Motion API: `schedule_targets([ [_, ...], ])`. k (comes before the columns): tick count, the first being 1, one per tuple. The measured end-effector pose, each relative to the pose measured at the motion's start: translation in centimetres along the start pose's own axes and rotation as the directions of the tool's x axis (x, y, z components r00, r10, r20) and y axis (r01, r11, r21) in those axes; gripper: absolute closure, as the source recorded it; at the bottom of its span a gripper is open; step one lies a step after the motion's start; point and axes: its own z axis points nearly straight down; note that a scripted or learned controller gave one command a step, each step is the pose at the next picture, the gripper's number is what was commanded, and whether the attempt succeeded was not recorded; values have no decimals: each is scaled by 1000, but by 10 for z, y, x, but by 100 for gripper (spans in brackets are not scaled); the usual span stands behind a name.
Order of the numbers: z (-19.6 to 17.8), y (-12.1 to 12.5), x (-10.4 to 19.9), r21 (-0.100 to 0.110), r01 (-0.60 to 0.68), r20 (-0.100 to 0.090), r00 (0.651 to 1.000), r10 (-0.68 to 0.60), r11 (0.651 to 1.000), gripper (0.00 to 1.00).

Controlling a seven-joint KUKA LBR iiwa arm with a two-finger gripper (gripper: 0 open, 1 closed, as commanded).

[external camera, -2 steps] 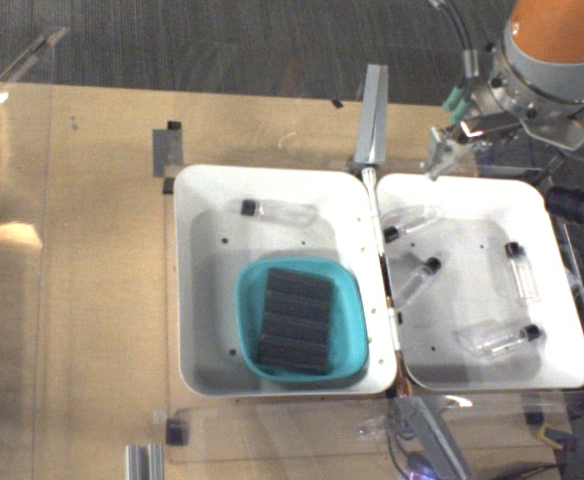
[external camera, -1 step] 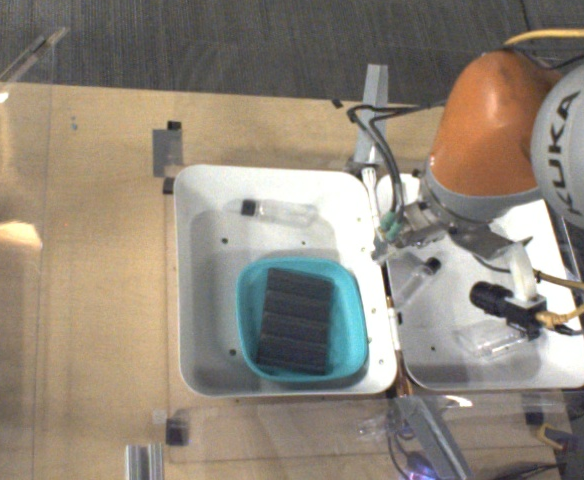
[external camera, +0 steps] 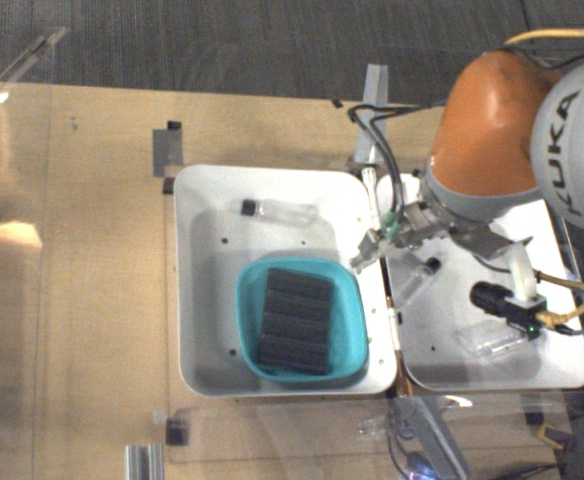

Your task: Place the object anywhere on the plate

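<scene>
Arm over the right bin, dark ridged block lying on the teal plate in the left bin.

From my console I see the grey-and-orange arm [external camera: 492, 128] reaching in from the right, its gripper [external camera: 372, 248] hanging near the wall shared by the two shallow white bins; I cannot tell how its fingers stand, as they are too small and blurred. The dark grey ridged rectangular block [external camera: 295, 320] lies flat on the rounded-square teal plate [external camera: 349, 318], inside the left white bin [external camera: 204, 268]. A clear plastic tube with a dark cap [external camera: 277, 210] lies near that bin's far wall. The right white bin [external camera: 562, 363] holds another clear tube [external camera: 492, 341]. Both bins sit on the wooden counter [external camera: 72, 268].
</scene>
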Motion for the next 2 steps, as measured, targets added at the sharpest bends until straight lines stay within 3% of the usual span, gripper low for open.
schedule_targets([
  [1,-185,-52,-54,-7,143,7,990,-143,990,0],
  [2,-186,-85,-119,-5,260,9,966,-260,966,0],
])
